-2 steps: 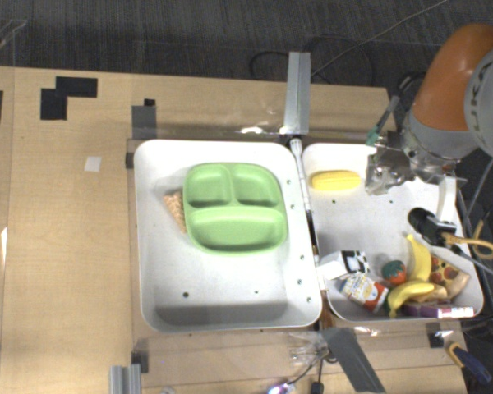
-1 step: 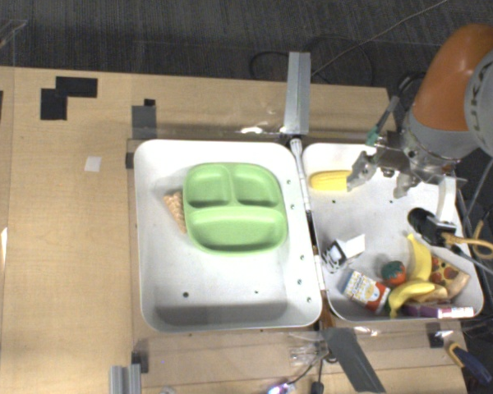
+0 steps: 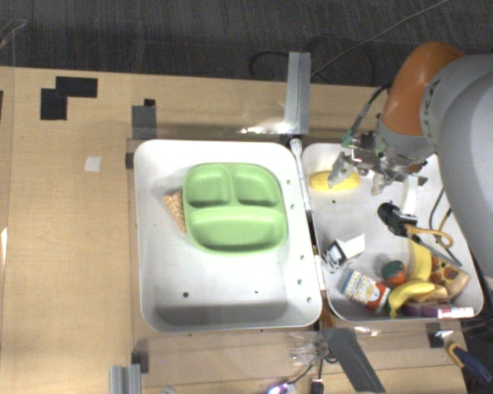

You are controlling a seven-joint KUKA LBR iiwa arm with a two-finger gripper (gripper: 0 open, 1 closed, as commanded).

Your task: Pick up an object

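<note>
Now: the end effector [image 3: 360, 171] hangs low over the far part of the right white bin [image 3: 370, 298], just right of a small yellow rounded object [image 3: 329, 180].

Whether its fingers are spread or closed cannot be told from this slanted view, and nothing shows between them. The yellow object lies by the bin's far left wall, so a descent could scrape that wall or nudge the piece sideways instead of trapping it. Other candidates sit well apart in the near right corner: a yellow banana [image 3: 419, 263], a small carton [image 3: 361, 286] and a red round piece [image 3: 392, 270], crowded enough that a grasp there could catch two things or slip. The left bin holds a green divided plastic tray [image 3: 234, 206].
</note>
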